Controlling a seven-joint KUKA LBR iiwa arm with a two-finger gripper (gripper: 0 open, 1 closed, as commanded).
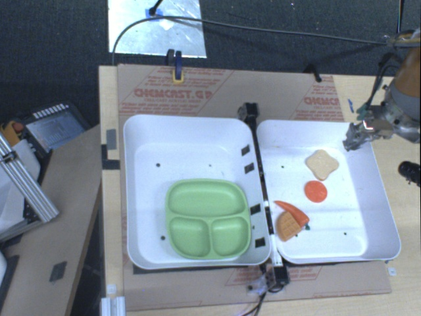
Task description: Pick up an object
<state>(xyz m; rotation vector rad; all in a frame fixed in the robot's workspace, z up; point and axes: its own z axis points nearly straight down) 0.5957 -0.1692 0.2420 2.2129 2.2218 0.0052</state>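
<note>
- your left bin (141, 137) held one thing: a green divided plate (207, 217) with three compartments, lying flat in the near half, close to the wall it shares with the other bin.
- your right bin (378, 232) held four small pieces, all apart from the gripper.
- a pale bread-shaped piece (321, 164) lay toward the far right of that bin.
- a round red slice (316, 191) sat just near of the bread piece, not touching it.
- an orange carrot-like piece (291, 210) and a tan cracker-like piece (287, 226) lay together at the near left, against the shared wall.
- your gripper (356, 137) was over the right bin's far right rim, with nothing seen in it; you could not tell whether it was released or clenched.
</note>
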